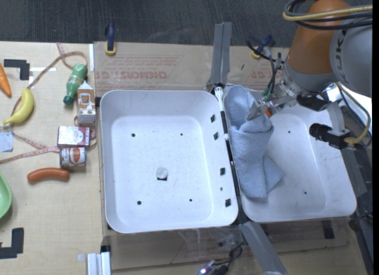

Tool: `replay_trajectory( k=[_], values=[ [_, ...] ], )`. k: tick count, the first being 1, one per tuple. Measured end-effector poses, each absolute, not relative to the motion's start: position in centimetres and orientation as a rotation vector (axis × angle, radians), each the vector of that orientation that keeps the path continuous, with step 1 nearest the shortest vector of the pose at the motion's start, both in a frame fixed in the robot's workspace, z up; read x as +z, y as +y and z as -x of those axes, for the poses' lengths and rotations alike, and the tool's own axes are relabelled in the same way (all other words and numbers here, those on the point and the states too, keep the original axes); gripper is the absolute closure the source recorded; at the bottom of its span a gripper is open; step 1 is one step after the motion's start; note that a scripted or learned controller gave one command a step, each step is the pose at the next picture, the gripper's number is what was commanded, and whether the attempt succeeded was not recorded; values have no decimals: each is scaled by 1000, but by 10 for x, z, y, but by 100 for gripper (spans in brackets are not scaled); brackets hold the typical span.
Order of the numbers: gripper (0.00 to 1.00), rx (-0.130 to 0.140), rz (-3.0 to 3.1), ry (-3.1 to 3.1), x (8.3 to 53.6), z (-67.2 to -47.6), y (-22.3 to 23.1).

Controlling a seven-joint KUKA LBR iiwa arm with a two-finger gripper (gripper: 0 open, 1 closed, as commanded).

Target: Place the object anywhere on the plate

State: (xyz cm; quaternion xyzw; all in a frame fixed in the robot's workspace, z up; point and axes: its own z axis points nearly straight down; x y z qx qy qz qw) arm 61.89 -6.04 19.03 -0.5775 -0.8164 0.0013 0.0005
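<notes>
A blue-grey cloth [251, 152] lies in the right bin [320, 173], draped against the bin's left wall and bunched into a peak at its top. My gripper [262, 109] sits right at that peak, fingers pinched on the cloth's upper fold. The grey arm with its orange band [317, 31] reaches in from the upper right. A green plate [3, 195] shows as a sliver at the far left edge of the bench. A small pale round object [161, 173] rests on the floor of the left bin [118, 149].
Left of the bins the bench holds a banana [21, 106], a carrot [5, 81], a green bottle [74, 82], a small carton [86, 103], a box [74, 136], a can [73, 157], a sausage [48, 175] and a tape measure [41, 75].
</notes>
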Motion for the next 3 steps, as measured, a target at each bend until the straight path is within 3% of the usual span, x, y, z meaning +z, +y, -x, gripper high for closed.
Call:
replay_trajectory(
  k=[1, 2, 3],
  values=[
    [100, 3, 1651, -2673, 312, -559, -56],
    [100, 4, 1625, -2689, 441, -513, -81],
    [100, 5, 1700, -2640, 441, -479, -159]
  ],
)
